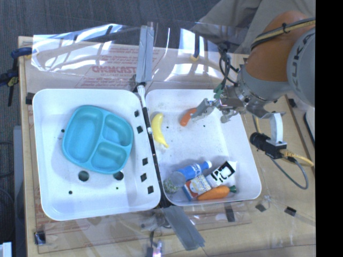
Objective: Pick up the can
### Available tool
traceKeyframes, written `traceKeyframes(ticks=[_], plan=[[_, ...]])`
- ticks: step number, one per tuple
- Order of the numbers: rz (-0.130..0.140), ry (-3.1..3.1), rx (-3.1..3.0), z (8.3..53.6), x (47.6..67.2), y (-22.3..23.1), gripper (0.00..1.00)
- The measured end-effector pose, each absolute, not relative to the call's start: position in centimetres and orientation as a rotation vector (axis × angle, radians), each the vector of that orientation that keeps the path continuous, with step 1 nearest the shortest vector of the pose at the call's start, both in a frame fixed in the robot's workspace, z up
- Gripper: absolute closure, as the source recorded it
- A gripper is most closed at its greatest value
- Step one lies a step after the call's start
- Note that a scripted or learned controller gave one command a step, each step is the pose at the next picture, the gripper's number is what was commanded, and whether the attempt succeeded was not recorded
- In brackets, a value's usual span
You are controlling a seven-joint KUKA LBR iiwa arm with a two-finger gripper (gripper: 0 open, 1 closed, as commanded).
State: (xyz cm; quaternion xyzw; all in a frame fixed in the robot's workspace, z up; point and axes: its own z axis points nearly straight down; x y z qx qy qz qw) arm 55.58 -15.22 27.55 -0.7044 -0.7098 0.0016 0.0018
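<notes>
So the arm (278, 52) is reaching in from the upper right of the frame, and its gripper (214, 110) is hanging over the upper part of the right bin (236, 143). The 2 fingers are standing apart with nothing sitting between them — 1 of them is poking out toward a small orange piece (187, 116) that's lying just beside its tip. The can (187, 173), blue and white and lying on its side, is sitting down in the lower part of that same bin, well apart from the gripper. It's crowded in there: a carrot (215, 193) is lying along the bottom wall, a small carton (199, 186) is wedged just above it, and a black and white box (223, 171) is sitting to the can's right. A banana (157, 129) is lying near the divider. The left bin (48, 143) is holding a blue divided plate (97, 139).
</notes>
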Motion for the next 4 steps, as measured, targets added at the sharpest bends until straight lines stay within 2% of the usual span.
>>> traceKeyframes(ticks=[1, 2, 3, 4], plan=[[0.005, -2.317, -2.115, 13.0, 54.7, -18.0, 0.0], [0.0, -2.32, -2.119, 15.6, 58.4, -20.9, 0.0], [0.004, -2.183, -2.256, 10.7, 54.6, -20.9, 0.0], [0.001, -2.462, -1.948, 9.3, 55.3, -19.4, 0.0]])
